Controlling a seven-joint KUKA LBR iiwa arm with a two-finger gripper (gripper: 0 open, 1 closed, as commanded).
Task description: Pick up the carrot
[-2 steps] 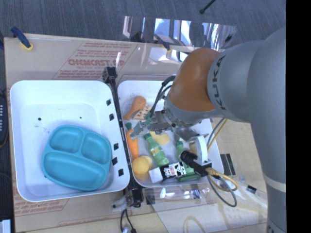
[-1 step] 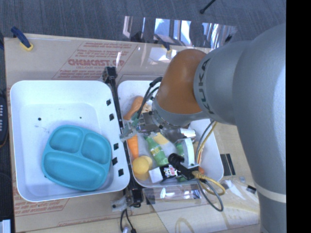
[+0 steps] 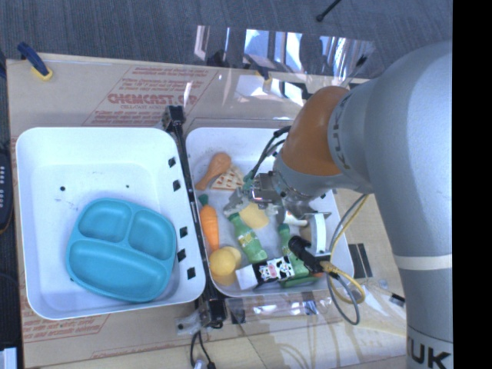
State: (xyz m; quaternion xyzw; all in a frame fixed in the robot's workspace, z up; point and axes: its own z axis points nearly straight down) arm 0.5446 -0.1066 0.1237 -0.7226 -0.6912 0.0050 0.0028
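Your carrot (image 3: 209, 228) is lying along the right bin's (image 3: 201, 141) left wall, just above a yellow fruit (image 3: 224, 261). The gripper (image 3: 265, 197) is hovering right of it over a green bottle (image 3: 247, 237); you risk grabbing that clutter. The wrist is hiding the fingers, so I cannot tell their opening.

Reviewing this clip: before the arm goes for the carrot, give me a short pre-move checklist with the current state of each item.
1. Carrot in view, in the right bin by its left wall: ok.
2. Carrot's top free of other items: ok; the yellow fruit sits close to its lower end.
3. Hand above the carrot: not ok, it hangs further right, over the green bottle.
4. Hand holding nothing: cannot tell.
5. Finger opening: cannot tell.
6. Blue plate in the left bin, out of the way: ok.
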